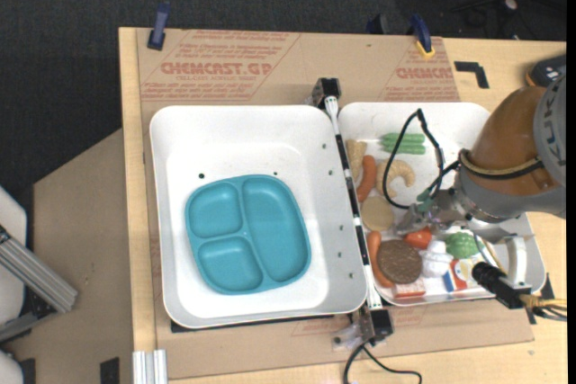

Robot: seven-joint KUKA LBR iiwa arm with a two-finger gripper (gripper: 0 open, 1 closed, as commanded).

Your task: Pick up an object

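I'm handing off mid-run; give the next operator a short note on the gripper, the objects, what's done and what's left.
Gripper: low in the right bin, among the toy food; fingers hidden, nothing seen held.
Objects: brown patty, red tomato piece, orange carrot and green beans, all lying in the right bin.
Left bin holds a teal divided plate.
Done: arm reached the pile.
Left: grasp one object and lift it.

Even, bright overhead light. White bins (171, 148) near blown out, slight glare. Shadows soft and short. Dark floor (63, 22) underexposed. Mild softness overall; arm (517, 148) slightly blurred.
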